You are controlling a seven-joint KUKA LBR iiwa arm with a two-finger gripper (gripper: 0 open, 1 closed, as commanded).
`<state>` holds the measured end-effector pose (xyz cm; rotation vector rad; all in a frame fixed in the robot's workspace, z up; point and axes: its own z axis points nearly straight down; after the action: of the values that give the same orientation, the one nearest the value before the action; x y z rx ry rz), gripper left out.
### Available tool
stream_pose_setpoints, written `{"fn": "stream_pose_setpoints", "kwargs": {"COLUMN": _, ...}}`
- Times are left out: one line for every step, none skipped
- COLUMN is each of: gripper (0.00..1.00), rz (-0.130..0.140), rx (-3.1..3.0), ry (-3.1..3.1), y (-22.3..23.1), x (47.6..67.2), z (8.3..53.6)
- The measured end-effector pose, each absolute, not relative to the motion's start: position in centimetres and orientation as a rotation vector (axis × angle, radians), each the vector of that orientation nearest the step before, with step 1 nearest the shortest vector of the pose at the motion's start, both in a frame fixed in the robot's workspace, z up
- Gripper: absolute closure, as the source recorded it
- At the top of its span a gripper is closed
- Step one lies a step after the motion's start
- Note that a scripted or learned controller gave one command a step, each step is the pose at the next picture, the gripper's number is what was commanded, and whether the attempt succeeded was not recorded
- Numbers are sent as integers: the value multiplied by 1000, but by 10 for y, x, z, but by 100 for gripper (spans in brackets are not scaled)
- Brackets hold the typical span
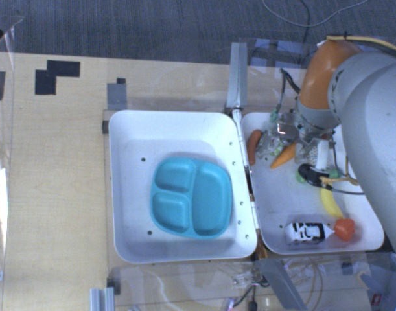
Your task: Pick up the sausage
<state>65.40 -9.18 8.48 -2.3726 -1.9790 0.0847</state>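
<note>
The sausage (253,145), reddish-brown and short, lies along the left wall of the right bin (275,238), near its back corner. My gripper (277,137) hangs low over the back of that bin, just to the right of the sausage. An orange carrot (284,155) lies slanted right beneath it. The wrist hides the gripper's tips, and nothing shows whether it touches the sausage or the carrot.
A blue divided plate (191,196) sits in the left bin (129,173). In the right bin, a yellow banana (330,203) lies towards the right. A black-and-white object (306,232) and a red-orange item (345,229) lie near the front wall. The arm covers the bin's right side.
</note>
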Motion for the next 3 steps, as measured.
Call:
{"fn": "stream_pose_setpoints", "kwargs": {"gripper": 0, "rz": 106, "rx": -2619, "ry": -1608, "y": -83, "x": 652, "z": 84}}
{"fn": "stream_pose_setpoints", "kwargs": {"gripper": 0, "rz": 24, "rx": -2836, "ry": -1314, "y": -80, "x": 666, "z": 87}}
{"fn": "stream_pose_setpoints", "kwargs": {"gripper": 100, "rz": 14, "rx": -2836, "ry": -1326, "y": -80, "x": 669, "z": 101}}
